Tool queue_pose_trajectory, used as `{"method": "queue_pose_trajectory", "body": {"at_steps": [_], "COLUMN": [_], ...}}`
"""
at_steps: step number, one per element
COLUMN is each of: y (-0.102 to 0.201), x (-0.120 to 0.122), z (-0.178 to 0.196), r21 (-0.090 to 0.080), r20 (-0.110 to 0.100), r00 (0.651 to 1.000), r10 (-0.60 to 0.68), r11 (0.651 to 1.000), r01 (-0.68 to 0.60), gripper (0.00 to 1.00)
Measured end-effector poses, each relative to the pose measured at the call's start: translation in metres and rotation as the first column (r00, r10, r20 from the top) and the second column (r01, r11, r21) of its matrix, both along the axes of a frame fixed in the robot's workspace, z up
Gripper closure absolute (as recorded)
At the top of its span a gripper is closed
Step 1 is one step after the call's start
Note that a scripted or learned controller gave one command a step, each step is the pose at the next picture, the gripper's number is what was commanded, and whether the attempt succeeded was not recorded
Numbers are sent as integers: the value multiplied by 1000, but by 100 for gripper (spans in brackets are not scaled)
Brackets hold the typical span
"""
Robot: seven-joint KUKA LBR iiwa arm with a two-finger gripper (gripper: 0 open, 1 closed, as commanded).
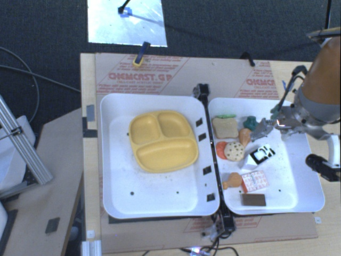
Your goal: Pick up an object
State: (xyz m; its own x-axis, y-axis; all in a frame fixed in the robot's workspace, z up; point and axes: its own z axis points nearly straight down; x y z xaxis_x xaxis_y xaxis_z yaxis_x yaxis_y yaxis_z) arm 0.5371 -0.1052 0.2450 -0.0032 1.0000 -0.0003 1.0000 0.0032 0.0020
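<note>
fingers (262, 128) on our arm (319, 89): we honestly can't tell if they're spread or pinched, that bit's a grey blur low over the right bin (303, 196). it sits just beside the teal piece (250, 123), above the black-and-white item (262, 154). also in that bin: sandwich (225, 126), cookie (233, 151), a red piece (221, 149) touching it, drumstick (232, 181), red-patterned card (256, 181), brown block (252, 199). left bin (114, 196) holds a yellow divided plate (162, 141). both bins sit on the surface (176, 71).
</note>
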Motion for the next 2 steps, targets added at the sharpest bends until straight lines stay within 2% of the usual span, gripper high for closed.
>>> {"method": "queue_pose_trajectory", "body": {"at_steps": [1,2], "y": [7,6], "x": [62,63], "z": [-167,-147], "r21": [0,0], "r20": [1,6], "r00": [1000,1000], "r10": [3,-1], "r11": [1000,1000], "r01": [-3,1], "gripper": [0,100]}}
